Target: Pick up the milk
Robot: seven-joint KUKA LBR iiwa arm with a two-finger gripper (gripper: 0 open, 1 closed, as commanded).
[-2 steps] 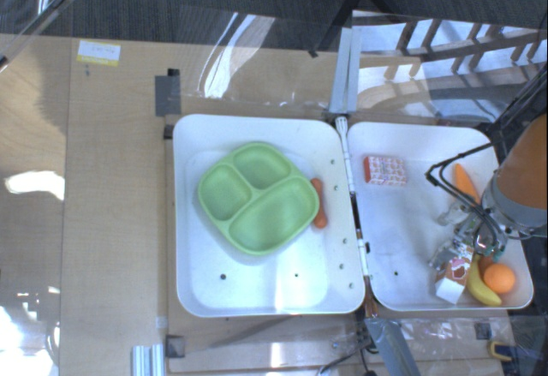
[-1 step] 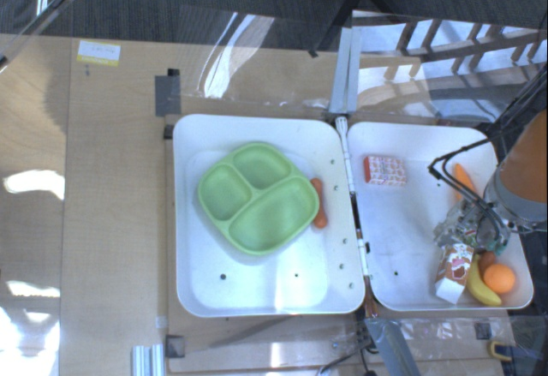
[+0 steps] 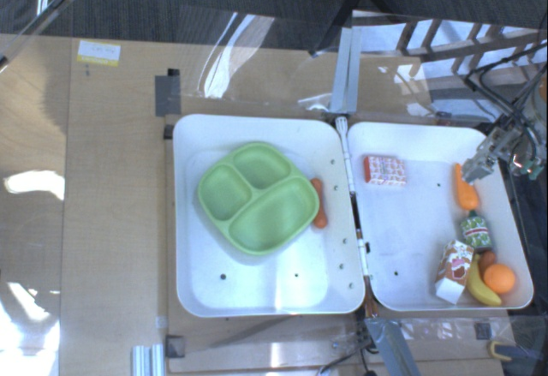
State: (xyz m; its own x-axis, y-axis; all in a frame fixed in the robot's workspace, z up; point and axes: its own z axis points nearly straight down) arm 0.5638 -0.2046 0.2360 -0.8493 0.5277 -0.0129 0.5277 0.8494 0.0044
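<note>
White plastic fills most of what the camera above the bench takes in: two shallow bins side by side, the left bin [image 3: 193,280] and the right bin [image 3: 402,280]. In the left one a green divided plate [image 3: 257,209] lies tilted, and a small orange-red piece [image 3: 318,203] rests against its right edge.

I am over the far right corner of the right bin. My gripper [image 3: 477,167] points down and leftward, its tip right at the top of an orange carrot [image 3: 466,194] that lies along the right wall. Whether my fingers stand wide or narrow I cannot tell; they are too small and blurred here.

The milk [image 3: 453,270], a small carton with a red and white print, sits in the near right corner of the right bin, well apart from me. Just beside it lie a yellow banana [image 3: 480,287] and an orange [image 3: 500,278], with a green patterned object [image 3: 475,232] just above them. A red and white packet [image 3: 385,170] lies near the bin's far left.
</note>
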